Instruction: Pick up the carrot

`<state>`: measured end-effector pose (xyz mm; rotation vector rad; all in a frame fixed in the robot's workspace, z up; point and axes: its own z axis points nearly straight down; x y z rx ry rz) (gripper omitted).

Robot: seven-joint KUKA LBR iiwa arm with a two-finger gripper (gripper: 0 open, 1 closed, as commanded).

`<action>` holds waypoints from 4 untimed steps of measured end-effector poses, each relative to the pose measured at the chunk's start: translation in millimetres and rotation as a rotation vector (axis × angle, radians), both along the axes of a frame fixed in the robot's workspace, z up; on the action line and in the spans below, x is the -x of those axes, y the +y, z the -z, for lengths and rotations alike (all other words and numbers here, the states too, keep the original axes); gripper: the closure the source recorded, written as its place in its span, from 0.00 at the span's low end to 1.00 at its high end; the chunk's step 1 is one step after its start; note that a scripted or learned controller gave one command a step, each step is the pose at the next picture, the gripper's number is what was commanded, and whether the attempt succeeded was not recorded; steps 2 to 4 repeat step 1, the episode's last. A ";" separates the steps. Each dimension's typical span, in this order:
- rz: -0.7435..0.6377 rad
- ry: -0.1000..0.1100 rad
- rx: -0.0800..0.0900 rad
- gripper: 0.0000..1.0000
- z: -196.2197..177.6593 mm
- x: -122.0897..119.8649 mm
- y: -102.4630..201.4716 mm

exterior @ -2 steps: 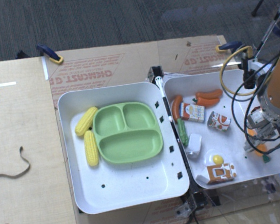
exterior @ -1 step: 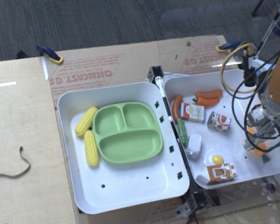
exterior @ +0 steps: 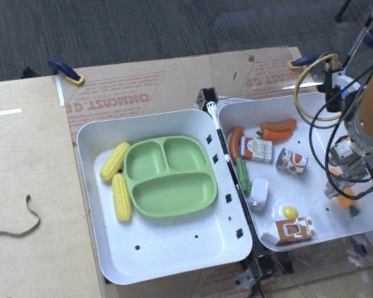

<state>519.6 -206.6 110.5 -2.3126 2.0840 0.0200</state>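
Note:
The carrot [exterior: 347, 198] lies at the right edge of the right bin [exterior: 305, 103]; I see a short orange piece of it with a green tip just below. My gripper [exterior: 341, 185] hangs directly over it, low in the bin, and covers most of it. Cables and the wrist body hide where the gripper meets the carrot, so contact cannot be judged.
The right bin also holds an orange-red sausage [exterior: 236, 143], two orange pieces [exterior: 278, 128], a small carton [exterior: 257, 149], a can [exterior: 291, 162], a green vegetable [exterior: 243, 175], a white cup [exterior: 258, 193] and an orange box [exterior: 296, 230]. The left bin [exterior: 167, 248] holds a green divided plate [exterior: 174, 202] and two corn cobs [exterior: 120, 196].

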 end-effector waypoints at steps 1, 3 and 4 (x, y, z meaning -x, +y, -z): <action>-0.428 -0.001 0.025 1.00 18.1 -56.8 -3.0; -0.428 -0.001 0.025 1.00 18.1 -56.8 -3.0; -0.428 -0.001 0.025 1.00 18.1 -56.8 -3.0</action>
